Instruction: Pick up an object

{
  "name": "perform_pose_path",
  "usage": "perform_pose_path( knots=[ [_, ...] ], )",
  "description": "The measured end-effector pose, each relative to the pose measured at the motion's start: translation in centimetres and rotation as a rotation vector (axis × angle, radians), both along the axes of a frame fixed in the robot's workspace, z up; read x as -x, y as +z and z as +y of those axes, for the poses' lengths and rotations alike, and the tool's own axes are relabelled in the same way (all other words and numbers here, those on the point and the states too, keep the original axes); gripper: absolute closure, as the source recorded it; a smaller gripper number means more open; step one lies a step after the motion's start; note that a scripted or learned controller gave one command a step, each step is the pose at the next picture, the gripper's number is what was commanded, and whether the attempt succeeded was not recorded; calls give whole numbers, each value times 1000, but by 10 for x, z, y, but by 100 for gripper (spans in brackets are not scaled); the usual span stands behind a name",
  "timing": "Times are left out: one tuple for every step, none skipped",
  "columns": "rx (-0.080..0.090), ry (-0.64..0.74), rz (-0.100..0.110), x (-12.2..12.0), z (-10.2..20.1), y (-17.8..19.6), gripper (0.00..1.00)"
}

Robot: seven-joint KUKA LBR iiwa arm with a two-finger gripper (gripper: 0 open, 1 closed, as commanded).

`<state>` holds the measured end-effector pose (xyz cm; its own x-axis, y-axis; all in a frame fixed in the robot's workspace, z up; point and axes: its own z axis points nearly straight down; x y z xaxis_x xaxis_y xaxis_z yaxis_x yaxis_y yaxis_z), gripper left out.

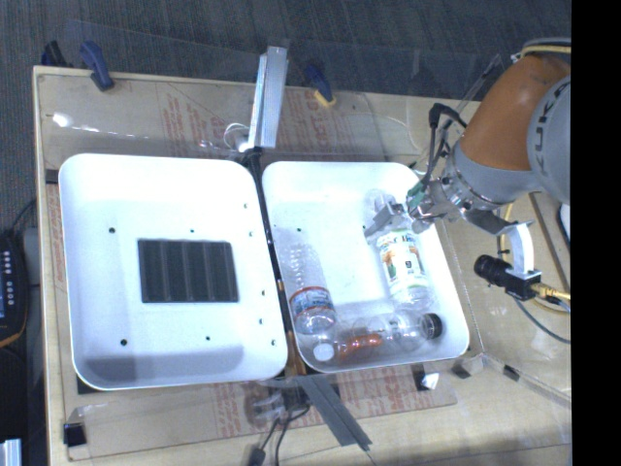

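Camera view, from above the bench: the grey arm's gripper (388,216) hangs over the right bin (335,187), just above a white-labelled bottle (404,265) at the bin's 3 o'clock side; whether it is parted or closed cannot be told. Three more clear bottles lie toward 6 o'clock. A dark panel (188,271) sits in the left bin (97,192).

Probably robotics lab: clamped bench (58,95) (blue clamps (97,66)), loose cables (543,299).
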<state>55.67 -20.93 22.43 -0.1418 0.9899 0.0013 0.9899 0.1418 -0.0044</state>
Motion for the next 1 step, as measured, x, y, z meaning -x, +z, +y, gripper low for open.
perform_pose_path(
  knots=[
    [-1, 41, 0, -41, 1, -86, 0]
  ],
)
